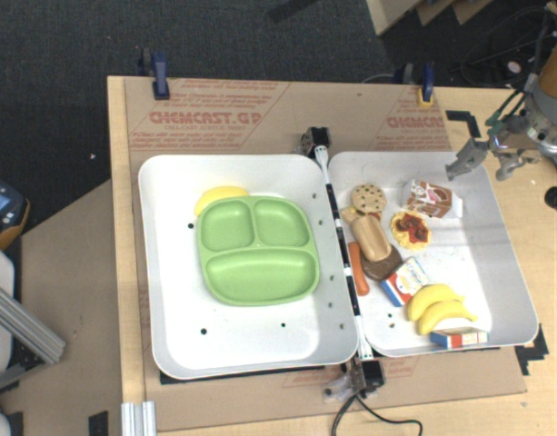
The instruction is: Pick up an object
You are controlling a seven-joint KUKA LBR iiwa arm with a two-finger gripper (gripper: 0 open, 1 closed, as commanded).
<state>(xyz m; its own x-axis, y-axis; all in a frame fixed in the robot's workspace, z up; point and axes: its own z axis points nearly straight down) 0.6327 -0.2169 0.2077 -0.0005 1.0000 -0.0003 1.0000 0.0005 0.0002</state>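
Left of the black divider (337, 243) sits a pale green sectioned plate (257, 249) in a white bin (169, 325), with a yellow piece (220, 195) peeking out behind the plate. Right of the divider lie a tan cookie with dark chips (368, 198), yellow bananas (439, 307), a brown wooden piece (372, 237) and an orange carrot (361, 275).

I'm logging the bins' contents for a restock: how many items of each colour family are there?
Green: 1, divided plate
Yellow: 2, bananas, yellow item behind plate
Brown: 2, cookie, wooden piece
Orange: 1, carrot
Total: 6; the small packets aren't counted.
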